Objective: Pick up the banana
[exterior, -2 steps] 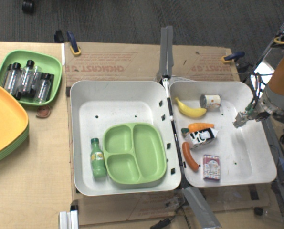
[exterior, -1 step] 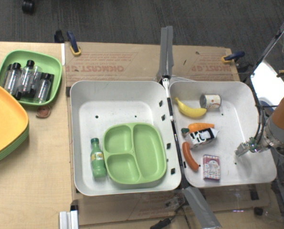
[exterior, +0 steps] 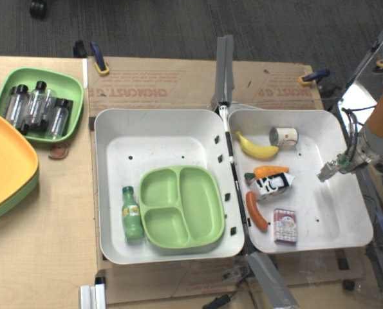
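Fingers of the grey two-finger gripper (exterior: 328, 170) are hanging at three o'clock over the right white bin (exterior: 345, 234); whether they're parted, I cannot tell. Well apart, the curved yellow banana (exterior: 256, 147) is lying at eleven o'clock in that bin.

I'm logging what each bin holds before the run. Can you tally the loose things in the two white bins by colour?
Yellow: 1, curved yellow banana
Orange: 2, orange carrot and orange-red sausage
Green: 2, green divided tray and green bottle
White or grey: 2, small tin can and black-and-white carton
Pink: 1, small pink box
Total: 8
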### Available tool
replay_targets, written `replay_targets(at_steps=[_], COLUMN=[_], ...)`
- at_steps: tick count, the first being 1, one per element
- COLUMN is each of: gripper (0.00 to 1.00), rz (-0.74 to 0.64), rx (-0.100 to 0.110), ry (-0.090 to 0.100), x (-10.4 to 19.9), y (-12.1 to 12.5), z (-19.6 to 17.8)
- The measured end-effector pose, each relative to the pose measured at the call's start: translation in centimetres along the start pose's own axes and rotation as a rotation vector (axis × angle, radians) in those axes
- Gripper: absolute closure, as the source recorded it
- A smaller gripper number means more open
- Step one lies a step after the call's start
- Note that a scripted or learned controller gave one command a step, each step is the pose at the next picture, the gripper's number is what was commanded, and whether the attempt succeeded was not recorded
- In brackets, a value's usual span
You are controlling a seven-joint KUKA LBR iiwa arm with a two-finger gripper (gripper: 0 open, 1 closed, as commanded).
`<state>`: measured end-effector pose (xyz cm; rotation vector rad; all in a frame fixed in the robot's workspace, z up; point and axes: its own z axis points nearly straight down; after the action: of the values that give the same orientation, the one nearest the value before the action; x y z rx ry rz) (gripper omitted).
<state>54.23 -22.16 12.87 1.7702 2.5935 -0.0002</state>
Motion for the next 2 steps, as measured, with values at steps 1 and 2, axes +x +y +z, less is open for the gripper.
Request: replay_targets(at_steps=[1, 2], gripper=[1.00, 1.00], rz=[-0.332, -0.425], rx=[-0.001, -0.001], ry=[-0.002, -0.001], x=[1.6, 0.2], y=[-4.5, 1.6], z=[-11.1, -7.3])
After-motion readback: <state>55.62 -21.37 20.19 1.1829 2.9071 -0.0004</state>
